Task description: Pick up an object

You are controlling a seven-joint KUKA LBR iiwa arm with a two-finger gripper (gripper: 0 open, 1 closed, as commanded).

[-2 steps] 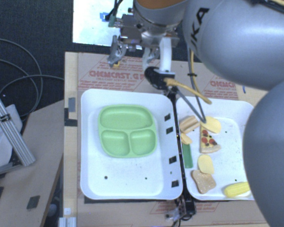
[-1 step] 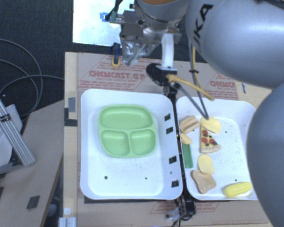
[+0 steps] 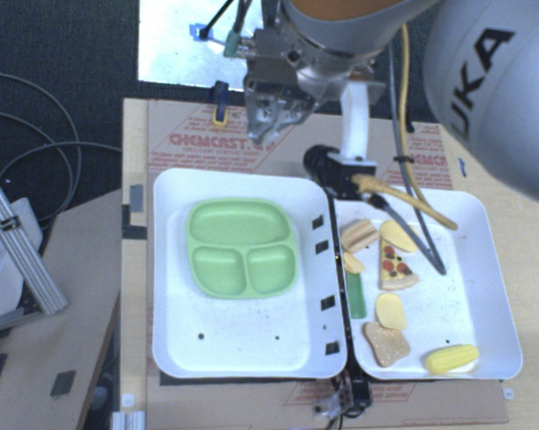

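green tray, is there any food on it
No, the green tray has bare compartments in the left bin; the toy food, like the corn, lies in the right bin.

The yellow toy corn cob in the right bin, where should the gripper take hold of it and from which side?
Grip the yellow toy corn cob across its narrow middle, coming straight down from above. It lies flat and lengthwise near the right white bin's front wall, so close across its short width; its long sides look free of the neighbouring tan toy bread slice.

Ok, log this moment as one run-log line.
gripper: raised behind left bin, holding nothing seen | green tray: left bin | toy foods incl. pizza slice: right bin
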